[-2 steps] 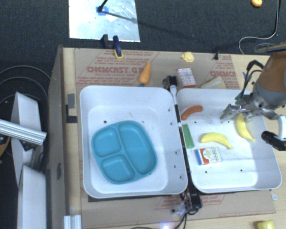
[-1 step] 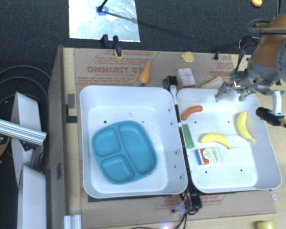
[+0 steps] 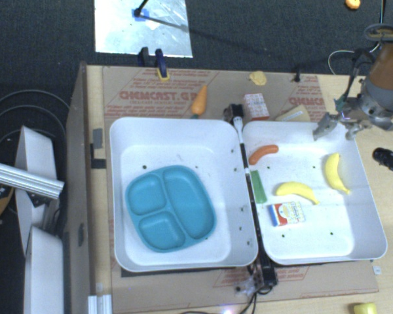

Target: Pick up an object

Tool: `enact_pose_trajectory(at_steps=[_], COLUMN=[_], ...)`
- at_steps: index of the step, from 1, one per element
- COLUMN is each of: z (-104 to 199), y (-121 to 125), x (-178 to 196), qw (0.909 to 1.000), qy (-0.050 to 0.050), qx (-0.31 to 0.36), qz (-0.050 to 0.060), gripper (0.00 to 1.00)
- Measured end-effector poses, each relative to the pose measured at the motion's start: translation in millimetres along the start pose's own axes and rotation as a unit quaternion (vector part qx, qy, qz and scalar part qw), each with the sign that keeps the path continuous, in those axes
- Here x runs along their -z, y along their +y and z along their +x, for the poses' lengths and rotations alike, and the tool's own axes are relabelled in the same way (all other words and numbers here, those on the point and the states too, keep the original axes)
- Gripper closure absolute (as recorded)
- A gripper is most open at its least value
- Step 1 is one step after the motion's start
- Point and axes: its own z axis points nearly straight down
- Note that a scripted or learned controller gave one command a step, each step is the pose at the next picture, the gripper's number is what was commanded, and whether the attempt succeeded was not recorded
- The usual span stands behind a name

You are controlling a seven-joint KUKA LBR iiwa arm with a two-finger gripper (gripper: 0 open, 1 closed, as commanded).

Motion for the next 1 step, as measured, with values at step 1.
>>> enact_pose_trajectory(at_steps=[1], z=[14.1], y=[-44.4], x=[41.2], qw=[1.0000], qy=[0.001], qx=[0.000], qz=[0.001], gripper=[0.00])
